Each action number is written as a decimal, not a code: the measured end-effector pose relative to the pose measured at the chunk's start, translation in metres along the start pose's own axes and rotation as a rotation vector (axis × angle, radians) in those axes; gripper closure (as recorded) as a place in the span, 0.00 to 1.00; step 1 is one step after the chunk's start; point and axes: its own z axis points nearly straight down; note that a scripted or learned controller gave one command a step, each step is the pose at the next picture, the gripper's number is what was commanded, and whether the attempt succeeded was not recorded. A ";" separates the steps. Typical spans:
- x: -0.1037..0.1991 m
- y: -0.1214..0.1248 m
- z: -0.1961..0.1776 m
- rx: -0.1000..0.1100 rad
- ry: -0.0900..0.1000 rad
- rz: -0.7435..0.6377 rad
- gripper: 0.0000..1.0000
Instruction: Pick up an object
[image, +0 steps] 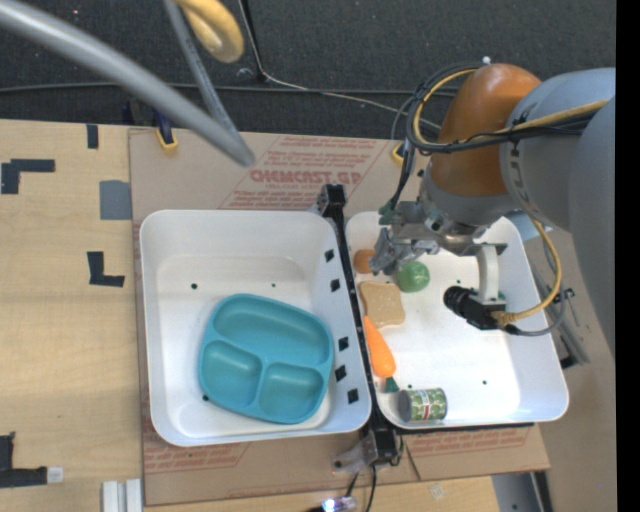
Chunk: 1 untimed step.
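Note:
My gripper (392, 256) hangs low over the far left part of the right bin (520, 400), reaching in from the grey arm with the orange band. Right beside it, touching or nearly so, lies a green ball (413, 276). A tan bread slice (382, 303) sits just below the gripper. A small orange-brown piece (362, 260) lies to its left by the bin wall. Further toward the front are an orange carrot (378, 347) and a small can with a green label (425, 404). Nothing is visibly held.
The left bin (165, 260) holds a blue divided tray (265, 358). A black divider (342, 290) runs between the bins. A black cable fitting (470, 305) hangs from the arm over the right bin's middle. Grey poles cross the upper left.

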 end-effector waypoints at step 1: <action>0.049 -0.013 -0.011 -0.001 0.000 -0.001 1.00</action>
